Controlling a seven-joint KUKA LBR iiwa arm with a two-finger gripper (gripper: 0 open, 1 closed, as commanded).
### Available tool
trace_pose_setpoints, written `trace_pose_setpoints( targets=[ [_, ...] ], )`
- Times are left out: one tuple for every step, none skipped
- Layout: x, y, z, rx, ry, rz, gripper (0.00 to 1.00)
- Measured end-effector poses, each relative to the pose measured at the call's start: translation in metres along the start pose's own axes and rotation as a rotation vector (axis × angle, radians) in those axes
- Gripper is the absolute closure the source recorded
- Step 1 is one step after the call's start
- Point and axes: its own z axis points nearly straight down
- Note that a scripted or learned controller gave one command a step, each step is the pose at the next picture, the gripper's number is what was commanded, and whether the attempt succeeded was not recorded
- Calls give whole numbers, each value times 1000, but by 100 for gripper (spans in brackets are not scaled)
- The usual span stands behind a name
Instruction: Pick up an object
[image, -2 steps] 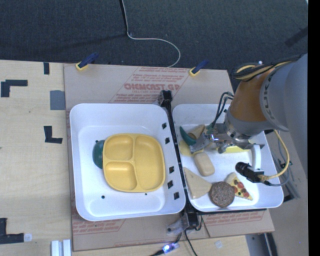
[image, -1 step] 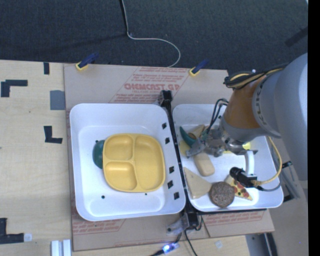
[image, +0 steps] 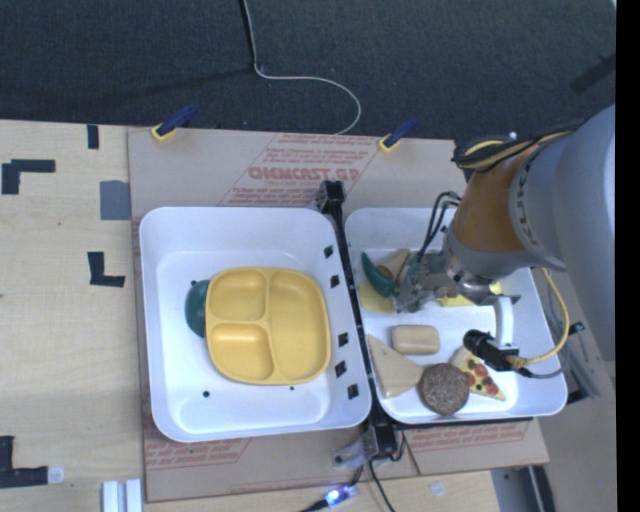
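While the grey arm (image: 560, 200) reaches in from the right, the left bin (image: 160, 300) holds a yellow divided plate (image: 268, 325) lying over a teal object (image: 195, 308). The right bin (image: 545, 400) holds the smaller pieces: a pale wedge (image: 392, 368), a brown round patty (image: 443, 389), a tan bread piece (image: 415, 339) and a pizza slice (image: 480, 374). The gripper (image: 412, 292) sits low at the right bin's upper left, beside a teal and yellow item (image: 378, 276); whether it grasps anything cannot be told.
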Motion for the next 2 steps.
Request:
trace_pose_setpoints(
  targets=[
    [2, -2, -62, -3, 2, 1, 100],
    [12, -6, -113, -3, 2, 0, 100]
  ],
)
